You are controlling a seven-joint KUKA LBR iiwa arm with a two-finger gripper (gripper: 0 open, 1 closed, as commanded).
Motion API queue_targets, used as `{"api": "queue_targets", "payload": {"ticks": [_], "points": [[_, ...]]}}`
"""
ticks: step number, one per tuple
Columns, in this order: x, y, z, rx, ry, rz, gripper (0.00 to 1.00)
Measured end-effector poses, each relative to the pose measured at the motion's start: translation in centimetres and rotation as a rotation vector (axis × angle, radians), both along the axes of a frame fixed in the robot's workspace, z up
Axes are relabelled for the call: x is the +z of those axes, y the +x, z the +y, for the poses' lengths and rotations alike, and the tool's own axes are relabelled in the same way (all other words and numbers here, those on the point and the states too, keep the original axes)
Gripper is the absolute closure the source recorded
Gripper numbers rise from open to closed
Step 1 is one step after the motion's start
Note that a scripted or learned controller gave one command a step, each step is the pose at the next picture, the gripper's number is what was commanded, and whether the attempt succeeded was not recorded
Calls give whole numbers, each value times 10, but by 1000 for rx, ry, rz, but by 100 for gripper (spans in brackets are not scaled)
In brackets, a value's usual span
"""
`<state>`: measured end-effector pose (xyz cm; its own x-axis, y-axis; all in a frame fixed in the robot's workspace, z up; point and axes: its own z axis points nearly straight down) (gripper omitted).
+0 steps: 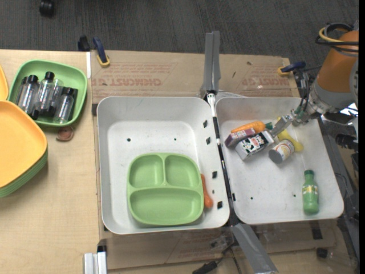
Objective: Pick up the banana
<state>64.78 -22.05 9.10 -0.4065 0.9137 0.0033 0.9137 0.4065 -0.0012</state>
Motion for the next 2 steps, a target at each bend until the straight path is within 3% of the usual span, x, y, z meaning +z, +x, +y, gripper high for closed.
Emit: {"api": "queue_targets", "payload": {"ticks": [1,2], "points": [[10,1,-1,-3,-2,-5,100],[95,-27,19,-341,-4,-3,100]]}}
